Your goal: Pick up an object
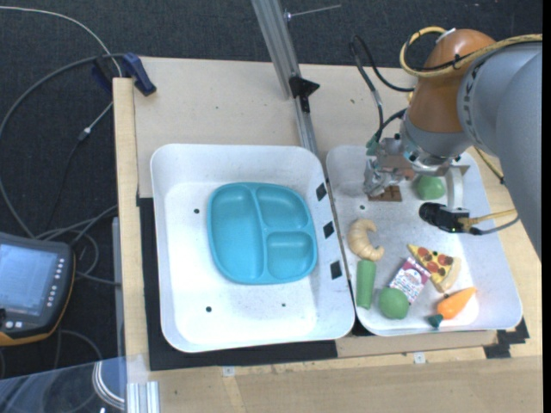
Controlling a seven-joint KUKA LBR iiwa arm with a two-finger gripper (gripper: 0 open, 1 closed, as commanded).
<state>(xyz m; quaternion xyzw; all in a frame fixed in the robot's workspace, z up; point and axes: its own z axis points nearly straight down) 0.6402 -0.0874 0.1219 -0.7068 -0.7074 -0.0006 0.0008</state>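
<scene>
blue divided plate [262,232] in left bin [172,256], handheld screen [30,284], blue clamp [138,74]

We see a small brown block [389,194] lying flat on the right bin's floor near its far wall, just beside a green ball [430,185].

Grey arm [508,101], orange wrist band [448,54]

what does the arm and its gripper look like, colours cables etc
The arm is a thick, rounded grey tube with a glossy orange band above the wrist. Yellow and black cables loop beside the band. The gripper is a small, metallic grey assembly.
</scene>
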